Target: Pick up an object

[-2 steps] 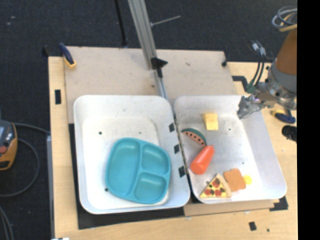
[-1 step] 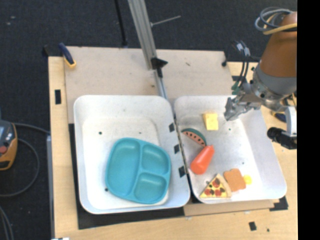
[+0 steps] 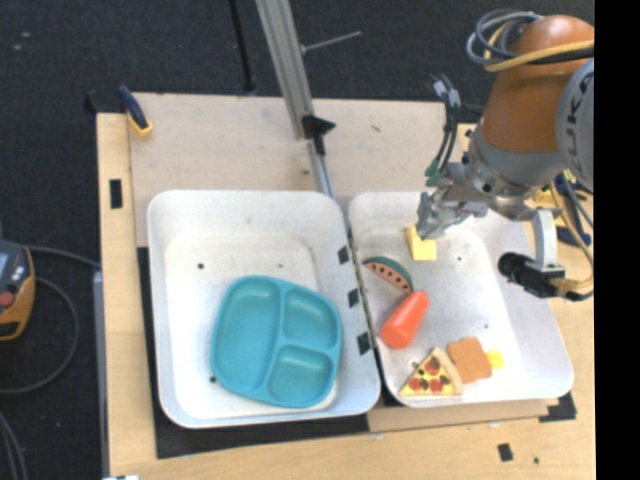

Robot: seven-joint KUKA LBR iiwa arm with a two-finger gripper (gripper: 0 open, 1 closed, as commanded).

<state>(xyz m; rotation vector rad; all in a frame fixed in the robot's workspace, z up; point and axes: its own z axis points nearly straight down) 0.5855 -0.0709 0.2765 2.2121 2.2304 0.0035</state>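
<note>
The pincer is positioned in the right bin, directly above a yellow block. Whether it is spread or closed cannot be told. The approach step is judged in hand; a short descent and closure are called for.

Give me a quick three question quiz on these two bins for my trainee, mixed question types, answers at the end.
1. True or false: the blue divided plate lies in the left bin.
2. Which item is the gripper right above? A) pizza slice B) yellow block C) carrot
3. Fill in: the watermelon slice lies beside the orange ____.

Key: 1 true. 2 B, the yellow block. 3 carrot.
</note>
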